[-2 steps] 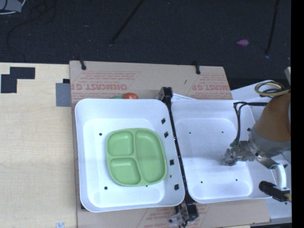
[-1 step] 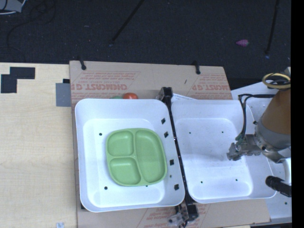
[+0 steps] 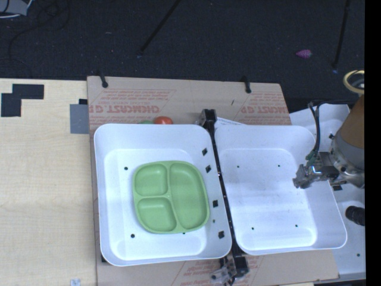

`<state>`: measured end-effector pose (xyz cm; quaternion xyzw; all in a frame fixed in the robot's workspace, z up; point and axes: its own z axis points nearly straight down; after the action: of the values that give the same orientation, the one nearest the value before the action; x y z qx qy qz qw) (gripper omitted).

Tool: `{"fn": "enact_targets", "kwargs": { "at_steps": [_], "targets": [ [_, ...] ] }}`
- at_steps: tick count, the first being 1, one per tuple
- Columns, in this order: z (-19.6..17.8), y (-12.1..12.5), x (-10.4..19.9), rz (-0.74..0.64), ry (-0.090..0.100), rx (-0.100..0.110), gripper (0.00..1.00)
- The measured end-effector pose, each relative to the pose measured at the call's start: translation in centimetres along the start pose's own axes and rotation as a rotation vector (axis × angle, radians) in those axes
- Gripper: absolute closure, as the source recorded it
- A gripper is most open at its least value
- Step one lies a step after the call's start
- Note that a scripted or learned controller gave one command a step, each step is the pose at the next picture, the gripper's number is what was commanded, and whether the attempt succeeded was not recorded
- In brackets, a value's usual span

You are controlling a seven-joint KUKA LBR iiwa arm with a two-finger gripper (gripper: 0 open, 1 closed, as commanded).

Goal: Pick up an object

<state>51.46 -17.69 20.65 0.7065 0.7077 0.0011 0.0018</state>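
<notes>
- Counter [image 3: 41,189]: pale wood surface at the far left of the view, with dark square marks near its upper left corner and a grey patch just beside the cardboard.
- Cardboard sheet [image 3: 178,103]: brown, printed with red lettering, lying under both bins and showing above and below them.
- Left bin [image 3: 113,142]: shallow, white, with small dark marks on its floor near the corners.
- Green plate [image 3: 171,196]: a rounded plate divided into three compartments, lying flat on the floor of the left bin, roughly at its centre. It touches none of the bin walls.
- Red object [image 3: 163,121]: small and round, sitting on the cardboard just behind the rear rim of the left bin, with a trace of green beside it. Its identity cannot be determined.
- Black clamps [image 3: 214,177]: run along the seam where the two bins meet.
- Right bin [image 3: 268,142]: shallow, white, its floor bare apart from small dark marks.
- Claw [image 3: 303,177]: positioned over the right edge of the right bin, at the end of the arm [image 3: 354,136] entering from the right. Nothing is seen between its tips; whether they are apart or together cannot be determined.
- Relation: the green plate lies well apart from the claw, to its left, across the seam and in the other bin.
</notes>
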Motion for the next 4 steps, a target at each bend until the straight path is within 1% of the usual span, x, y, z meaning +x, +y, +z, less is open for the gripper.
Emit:
{"fn": "enact_targets", "kwargs": {
  "at_steps": [1,2,3,4],
  "targets": [
    [-5.2,0.1,-0.1,0.000,0.000,0.001,1.00],
    [-5.4,0.2,5.4,-0.004,0.004,0.007,1.00],
    [-5.2,0.2,11.0,-0.004,0.004,0.008,1.00],
    [-3.6,1.5,16.0,-0.002,0.002,0.010,1.00]
  ]
}}
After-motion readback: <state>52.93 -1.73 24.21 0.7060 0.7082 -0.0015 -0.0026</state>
